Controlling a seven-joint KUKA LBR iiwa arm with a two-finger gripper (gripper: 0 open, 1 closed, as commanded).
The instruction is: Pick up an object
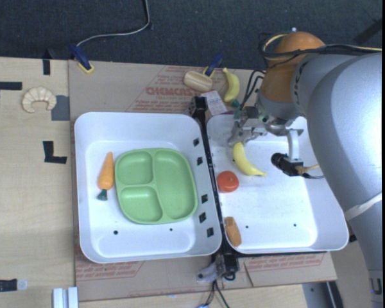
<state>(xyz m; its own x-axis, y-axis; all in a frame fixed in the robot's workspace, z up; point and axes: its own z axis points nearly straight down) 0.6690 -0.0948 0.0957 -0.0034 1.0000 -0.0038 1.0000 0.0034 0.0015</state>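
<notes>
Bench (25,191): light wood with black tape marks, partly covered by a cardboard sheet (135,88). Two white bins (90,236) side by side on the cardboard. Croissant (40,99) on bare wood, left. Bread roll (197,80) and banana (231,85) behind the bins.

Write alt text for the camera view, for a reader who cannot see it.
A grey robot arm reaches from the right, its gripper just above a yellow banana in the right white bin, which also holds a tomato. The left white bin holds a green divided plate and a carrot.
</notes>
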